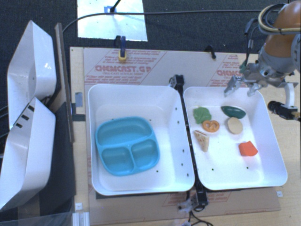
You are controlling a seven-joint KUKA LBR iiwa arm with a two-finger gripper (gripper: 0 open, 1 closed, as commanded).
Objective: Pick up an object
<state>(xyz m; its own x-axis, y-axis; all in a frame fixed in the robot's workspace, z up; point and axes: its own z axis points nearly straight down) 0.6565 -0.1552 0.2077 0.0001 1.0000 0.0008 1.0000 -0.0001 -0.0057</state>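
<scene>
My gripper [241, 89] hangs over the far edge of the right bin [268, 171], open, with nothing between its fingers. Below it in that bin lie a dark green oval piece [233, 111], a pale round slice [234, 125], a light green leafy piece [202, 114], an orange pretzel [211, 125], a tan wedge [202, 140] and an orange-red block [247, 149]. The dark green piece lies closest to the gripper, a little toward the near side of it.
The left bin [108, 98] holds a blue divided plate [127, 145]. A black divider bar [187, 135] runs between the bins. Two white tubs [28, 107] stand stacked at the far left, off the board.
</scene>
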